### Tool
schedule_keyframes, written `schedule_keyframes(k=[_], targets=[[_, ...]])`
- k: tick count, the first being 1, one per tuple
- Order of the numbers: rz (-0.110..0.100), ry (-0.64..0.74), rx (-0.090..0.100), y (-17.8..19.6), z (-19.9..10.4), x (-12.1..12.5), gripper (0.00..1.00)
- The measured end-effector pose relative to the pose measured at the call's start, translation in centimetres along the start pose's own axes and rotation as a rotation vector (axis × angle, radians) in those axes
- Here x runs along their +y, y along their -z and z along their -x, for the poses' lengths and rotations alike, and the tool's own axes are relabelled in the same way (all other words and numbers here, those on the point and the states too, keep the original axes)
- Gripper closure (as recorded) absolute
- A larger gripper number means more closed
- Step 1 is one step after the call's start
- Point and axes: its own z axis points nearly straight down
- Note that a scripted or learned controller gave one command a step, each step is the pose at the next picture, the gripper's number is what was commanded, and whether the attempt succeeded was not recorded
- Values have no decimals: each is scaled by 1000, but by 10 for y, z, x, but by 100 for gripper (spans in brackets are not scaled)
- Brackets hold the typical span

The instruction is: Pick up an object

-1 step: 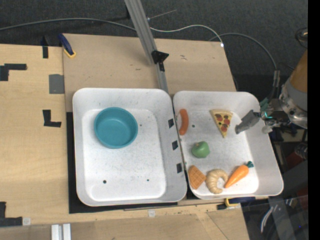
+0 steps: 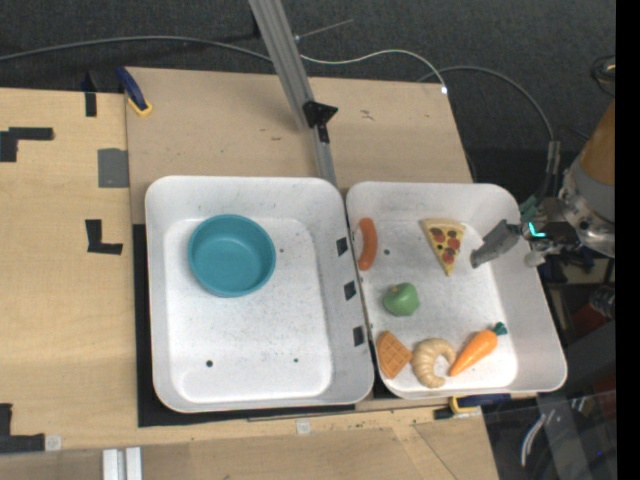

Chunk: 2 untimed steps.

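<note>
gripper hangs over right bin beside pizza slice.

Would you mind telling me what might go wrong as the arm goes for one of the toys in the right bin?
1. The croissant, waffle and carrot lie packed together, so a grasp there may catch two items or shove one aside.
2. The carrot sits near the right bin wall, which could block a finger.
3. The gripper hovers beside the pizza slice; that flat piece may slip away.
</note>
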Motion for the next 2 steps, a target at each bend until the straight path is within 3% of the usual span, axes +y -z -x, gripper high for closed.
schedule_keyframes(k=[2], targets=[[-7, 0, 1, -123, -10, 7, 0]])
